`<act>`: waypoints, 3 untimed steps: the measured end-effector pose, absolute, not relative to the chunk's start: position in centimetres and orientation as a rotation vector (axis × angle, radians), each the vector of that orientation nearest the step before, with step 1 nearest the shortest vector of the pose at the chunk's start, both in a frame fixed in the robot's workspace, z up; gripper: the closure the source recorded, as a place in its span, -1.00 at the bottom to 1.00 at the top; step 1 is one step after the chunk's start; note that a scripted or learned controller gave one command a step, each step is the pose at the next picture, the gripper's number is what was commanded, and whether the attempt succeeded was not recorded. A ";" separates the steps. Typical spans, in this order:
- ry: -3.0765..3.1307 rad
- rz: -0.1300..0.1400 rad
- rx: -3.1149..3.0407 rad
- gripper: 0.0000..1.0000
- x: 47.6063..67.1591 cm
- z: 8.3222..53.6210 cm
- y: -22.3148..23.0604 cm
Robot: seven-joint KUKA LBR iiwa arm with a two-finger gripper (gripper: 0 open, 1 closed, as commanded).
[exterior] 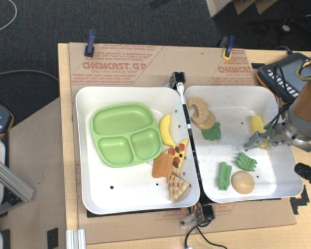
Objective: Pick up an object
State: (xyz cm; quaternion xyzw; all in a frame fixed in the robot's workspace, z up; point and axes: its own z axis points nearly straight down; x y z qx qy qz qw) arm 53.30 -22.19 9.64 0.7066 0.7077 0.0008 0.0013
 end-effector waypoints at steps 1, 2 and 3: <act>2.225 0.002 2.222 -1.00 48.4 15.6 -18.5; 2.219 0.003 2.220 -1.00 48.0 8.5 -18.2; 2.211 0.001 2.217 1.00 48.1 9.7 -18.4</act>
